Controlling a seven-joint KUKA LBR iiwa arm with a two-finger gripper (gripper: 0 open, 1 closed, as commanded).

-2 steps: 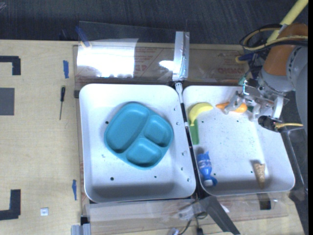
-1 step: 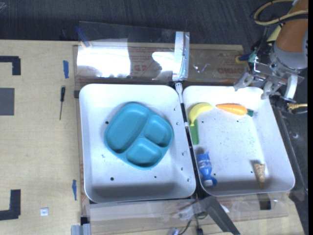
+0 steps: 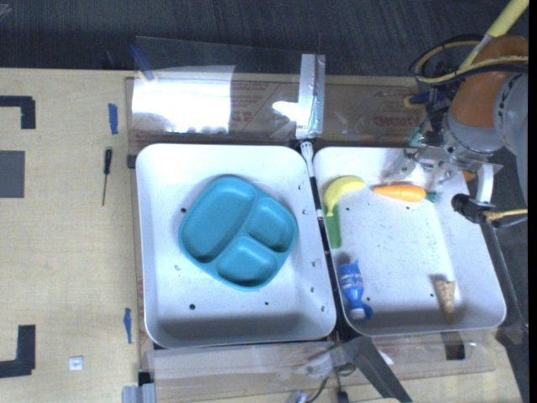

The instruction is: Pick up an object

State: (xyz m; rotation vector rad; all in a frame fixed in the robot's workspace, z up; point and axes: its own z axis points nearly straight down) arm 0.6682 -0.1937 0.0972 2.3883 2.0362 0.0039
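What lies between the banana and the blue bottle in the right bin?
In the camera view, a green object lies between the banana and the blue bottle, along the right bin's left wall.

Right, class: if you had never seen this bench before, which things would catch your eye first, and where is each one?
The big blue divided plate stands out first, sitting alone in the left bin. Next come the bright colours in the right bin: an orange carrot near the far edge, a yellow banana by the dividing wall and a blue bottle towards the front. The arm's orange band glows above the far right corner.
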